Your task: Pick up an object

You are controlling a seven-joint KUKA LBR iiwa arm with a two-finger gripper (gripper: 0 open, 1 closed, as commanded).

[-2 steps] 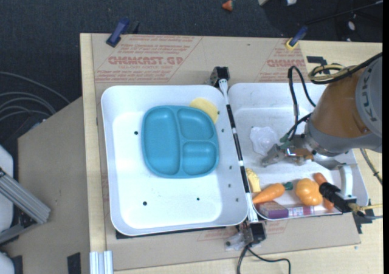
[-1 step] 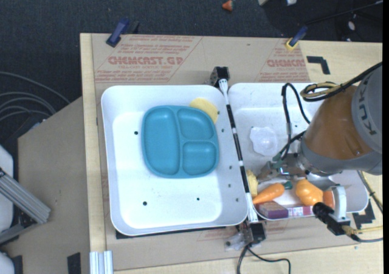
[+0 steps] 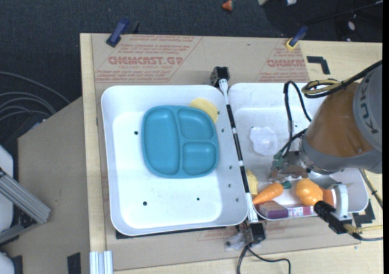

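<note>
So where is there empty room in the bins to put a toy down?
Left bin: bare floor all along the near edge, below the blue divided plate, and a strip on its left. Right bin: a bare patch at the far end, above the clear cup. Its near end is crowded with the carrot, orange and the arm.

gripper [image 3: 285, 168]: low in the right bin [image 3: 267, 98], fingers hidden under the arm's wrist.
just below it: a carrot [image 3: 268, 193], an orange fruit [image 3: 308, 191] and a purple-and-white tube [image 3: 285, 211] crowd the bin's near wall.
just up-left: a clear plastic piece [image 3: 264, 139], with bare bin floor beyond it.
left: the divider rim [image 3: 234, 139] between the bins.
farther left: a blue divided tray [image 3: 179, 141] with a yellow object [image 3: 205, 108] at its far corner; bare floor around the tray.
</note>
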